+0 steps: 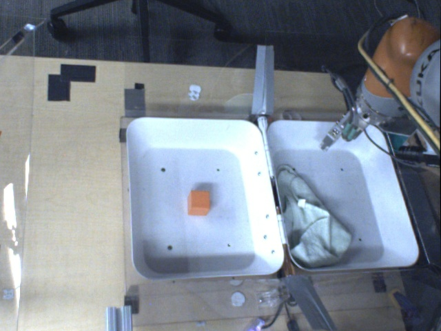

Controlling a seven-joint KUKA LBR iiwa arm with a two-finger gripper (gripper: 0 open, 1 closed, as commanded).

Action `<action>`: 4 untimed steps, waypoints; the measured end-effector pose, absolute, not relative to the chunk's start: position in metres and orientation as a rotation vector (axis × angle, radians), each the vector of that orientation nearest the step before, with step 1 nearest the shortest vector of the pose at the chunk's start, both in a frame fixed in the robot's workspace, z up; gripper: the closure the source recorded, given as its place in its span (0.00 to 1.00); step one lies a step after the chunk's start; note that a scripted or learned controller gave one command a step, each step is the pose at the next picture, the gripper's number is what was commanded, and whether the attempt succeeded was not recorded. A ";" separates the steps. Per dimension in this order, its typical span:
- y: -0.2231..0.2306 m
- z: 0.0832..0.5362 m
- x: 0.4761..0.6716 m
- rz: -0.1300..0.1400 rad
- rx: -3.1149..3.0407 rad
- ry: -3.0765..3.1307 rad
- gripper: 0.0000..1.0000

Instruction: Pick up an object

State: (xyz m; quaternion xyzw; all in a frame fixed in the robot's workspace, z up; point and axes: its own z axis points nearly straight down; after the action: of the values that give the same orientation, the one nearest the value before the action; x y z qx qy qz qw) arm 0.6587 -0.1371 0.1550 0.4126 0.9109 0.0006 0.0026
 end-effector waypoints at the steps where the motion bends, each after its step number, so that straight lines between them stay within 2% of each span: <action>1: -0.144 0.157 0.665 0.002 1.219 2.889 1.00; 2: -0.131 0.164 0.653 0.002 1.212 2.895 1.00; 3: -0.136 0.161 0.660 0.002 1.095 2.940 1.00; 4: -0.130 0.156 0.655 0.002 0.881 3.012 1.00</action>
State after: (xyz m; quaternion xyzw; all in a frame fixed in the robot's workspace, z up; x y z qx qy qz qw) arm 0.6554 -0.1304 0.1556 0.2809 0.9597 0.0007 0.0017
